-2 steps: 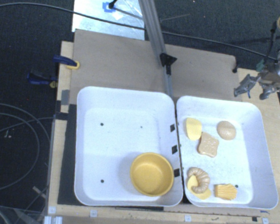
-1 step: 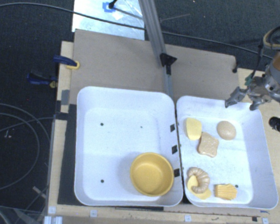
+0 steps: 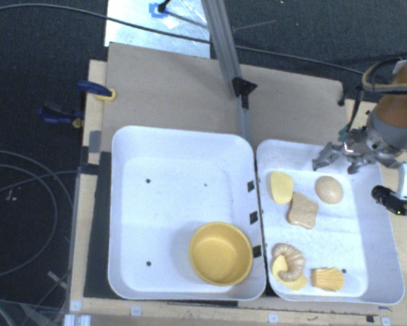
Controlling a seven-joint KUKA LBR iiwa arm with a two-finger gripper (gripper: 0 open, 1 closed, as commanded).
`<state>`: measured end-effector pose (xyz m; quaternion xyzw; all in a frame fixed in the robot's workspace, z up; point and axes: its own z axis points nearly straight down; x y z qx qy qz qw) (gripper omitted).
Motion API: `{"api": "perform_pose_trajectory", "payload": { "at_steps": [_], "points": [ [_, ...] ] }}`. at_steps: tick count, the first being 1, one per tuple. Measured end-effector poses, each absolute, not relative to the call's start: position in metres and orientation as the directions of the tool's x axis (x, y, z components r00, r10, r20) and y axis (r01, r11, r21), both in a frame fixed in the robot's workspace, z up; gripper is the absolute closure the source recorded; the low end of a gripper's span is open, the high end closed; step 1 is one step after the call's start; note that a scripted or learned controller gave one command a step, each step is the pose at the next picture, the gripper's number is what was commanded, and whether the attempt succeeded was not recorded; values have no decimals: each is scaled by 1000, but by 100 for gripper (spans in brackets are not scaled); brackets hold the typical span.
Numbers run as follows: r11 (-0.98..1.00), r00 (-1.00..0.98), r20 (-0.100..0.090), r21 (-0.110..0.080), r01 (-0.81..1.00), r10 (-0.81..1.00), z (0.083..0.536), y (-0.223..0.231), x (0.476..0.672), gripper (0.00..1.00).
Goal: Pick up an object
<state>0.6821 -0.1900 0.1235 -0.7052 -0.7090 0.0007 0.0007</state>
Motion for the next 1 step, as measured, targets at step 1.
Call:
{"api": "perform_pose_trajectory", "payload": {
  "at_steps": [1],
  "points": [
    [7, -7, -1, 1, 1000, 1000, 90, -189, 683, 0]
  ]
}}
